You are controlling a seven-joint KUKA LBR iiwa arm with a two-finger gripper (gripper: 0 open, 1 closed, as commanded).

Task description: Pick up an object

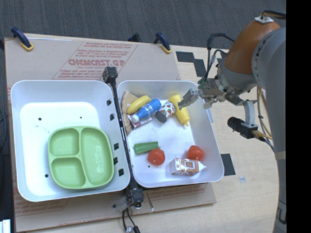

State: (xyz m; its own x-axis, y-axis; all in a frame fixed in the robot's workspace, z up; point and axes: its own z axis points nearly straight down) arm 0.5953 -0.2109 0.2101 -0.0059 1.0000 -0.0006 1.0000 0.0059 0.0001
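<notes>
**Ana:** Against the right bin's [212, 130] far right wall lies the likeliest target, a yellow squeeze bottle [182, 112], tilted, with a yellow piece [175, 100] just above it. The gripper [190, 97] hangs right over that spot, at the upper right corner.

**Ben:** Does it hold anything?

**Ana:** I see nothing between the fingers. How far apart they stand I cannot tell; from this angle they merge with the wrist hardware.

**Ben:** What sits around the bottle?

**Ana:** A small patterned can [167, 109] touches its left side, then a dark cap [160, 116], a blue bottle [148, 110] and a banana [138, 104], all packed together. Lower down, well apart, are a green stick [146, 147], two tomatoes [156, 156] and a small carton [187, 166]. The left bin [29, 106] carries a green divided tray [80, 156].

**Ben:** Risks?

**Ana:** I judge the wall is the main one: a finger could land on the rim instead of beside the bottle. The crowding is another; closing there could catch the can too, or nudge the bottle so it slips out.
</notes>
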